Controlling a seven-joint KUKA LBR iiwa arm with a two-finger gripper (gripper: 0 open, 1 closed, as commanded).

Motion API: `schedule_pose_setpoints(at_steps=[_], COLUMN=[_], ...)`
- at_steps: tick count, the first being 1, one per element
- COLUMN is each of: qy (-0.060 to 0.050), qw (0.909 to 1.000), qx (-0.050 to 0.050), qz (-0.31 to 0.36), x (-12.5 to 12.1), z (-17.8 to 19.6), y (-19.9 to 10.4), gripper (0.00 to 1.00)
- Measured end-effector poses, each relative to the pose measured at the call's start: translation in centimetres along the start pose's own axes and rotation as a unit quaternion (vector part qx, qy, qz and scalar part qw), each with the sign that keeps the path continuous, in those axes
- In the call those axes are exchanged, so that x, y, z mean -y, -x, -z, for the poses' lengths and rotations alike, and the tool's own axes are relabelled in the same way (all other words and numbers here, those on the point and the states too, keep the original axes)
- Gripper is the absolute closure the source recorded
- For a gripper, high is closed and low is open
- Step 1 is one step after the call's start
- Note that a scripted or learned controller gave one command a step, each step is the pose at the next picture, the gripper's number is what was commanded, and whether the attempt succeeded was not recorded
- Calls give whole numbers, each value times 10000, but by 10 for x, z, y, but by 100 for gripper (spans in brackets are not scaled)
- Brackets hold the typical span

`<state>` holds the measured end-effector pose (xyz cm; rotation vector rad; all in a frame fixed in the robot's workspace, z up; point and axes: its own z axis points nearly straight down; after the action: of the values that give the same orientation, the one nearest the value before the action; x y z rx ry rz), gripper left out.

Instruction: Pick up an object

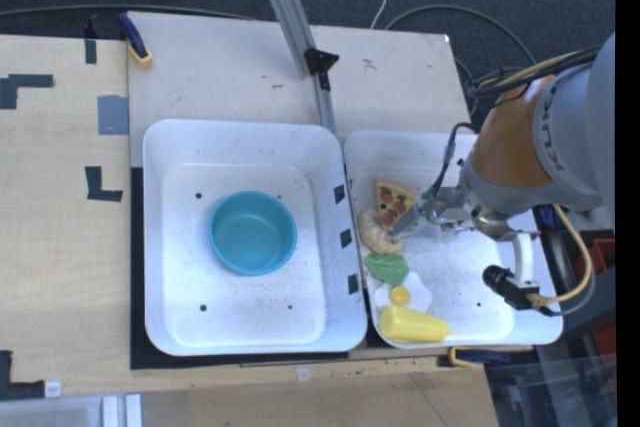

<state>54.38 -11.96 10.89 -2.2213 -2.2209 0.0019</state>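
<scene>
Toys are lying clustered along the left wall of the right bin [520, 330]: a pizza slice [394, 200], a tan ring-shaped piece [376, 233], a green piece [387, 267] and a yellow piece [410, 322]. The arm's hand [408, 220] is sitting low beside the pizza slice and the ring; whether it is spread or pinching I cannot tell. A clean pick is likely needing one toy centred, clear of the bin wall.

In the right bin [470, 315] you have a pizza slice [394, 200], a tan ring [376, 231], a green piece [387, 266] and a yellow piece [412, 323], clustered along its left side.
</scene>
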Motion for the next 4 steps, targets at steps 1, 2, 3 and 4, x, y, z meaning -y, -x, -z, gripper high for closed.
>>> schedule_pose_setpoints(at_steps=[1,2,3,4], qy=[27,31,15,30], qw=[10000,10000,10000,10000], qx=[11,6,-2,2], qz=[10,16,7,10], x=[-2,-2,3,4], z=[-19,-9,35,98], y=[0,-1,-1,-2], gripper=[0,100,100,100])
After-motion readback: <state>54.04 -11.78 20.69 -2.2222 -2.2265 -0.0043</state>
